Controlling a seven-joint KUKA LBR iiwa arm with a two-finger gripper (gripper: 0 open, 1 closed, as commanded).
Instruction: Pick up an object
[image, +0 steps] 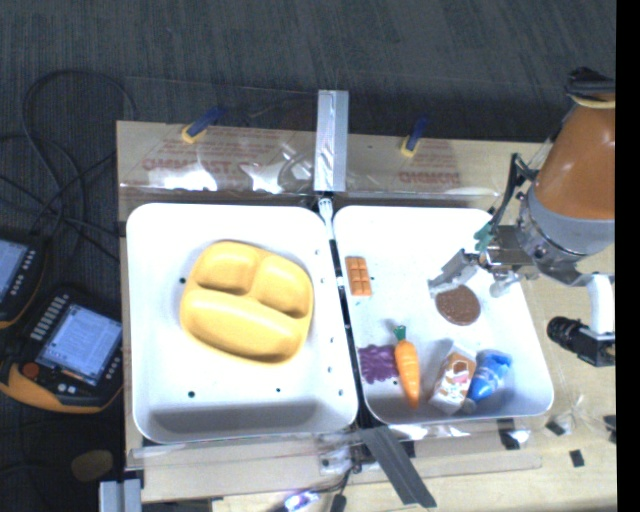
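My gripper (472, 282) hangs over the right bin (420, 225), reaching in from the right. Its two fingers are spread open with nothing between them. Just below it lies a brown round patty (460, 306). It sits under the gap between the fingertips, and I cannot tell whether they touch it. Along the bin's front edge lie a purple bunch of grapes (377, 362), an orange carrot (406, 368), a small carton (455, 379) and a blue object (490, 375). An orange waffle piece (358, 276) rests near the divider.
The left bin (160, 400) holds a large yellow bread-like loaf (246, 299). Two blue-and-yellow clips (203, 124) (414, 138) sit on the bench behind the bins. A teach pendant (70, 345) and cables lie off the bench to the left.
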